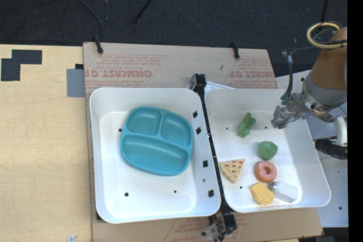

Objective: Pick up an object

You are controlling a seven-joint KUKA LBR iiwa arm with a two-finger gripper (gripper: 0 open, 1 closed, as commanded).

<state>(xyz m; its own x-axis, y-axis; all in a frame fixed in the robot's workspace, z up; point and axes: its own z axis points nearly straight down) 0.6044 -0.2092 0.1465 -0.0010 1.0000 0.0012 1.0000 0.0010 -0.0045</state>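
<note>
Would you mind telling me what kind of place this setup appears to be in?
Probably a robotics lab bench for grasping trials, not a kitchen: two white bins sit on cardboard, toy food such as a donut and waffle slice lies in the right one, and cables trail across dark carpet.

teal plate | pink donut | green ball | yellow corn

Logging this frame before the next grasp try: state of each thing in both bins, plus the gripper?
teal divided plate: flat in the left bin, nothing on it
green pickle-shaped toy: lying loose in the right bin
round green toy: resting on the bin floor
waffle wedge: lying flat
pink donut: lying flat
yellow toy: touching a grey piece
gripper: at the right bin's far right side, holding nothing visible
</note>
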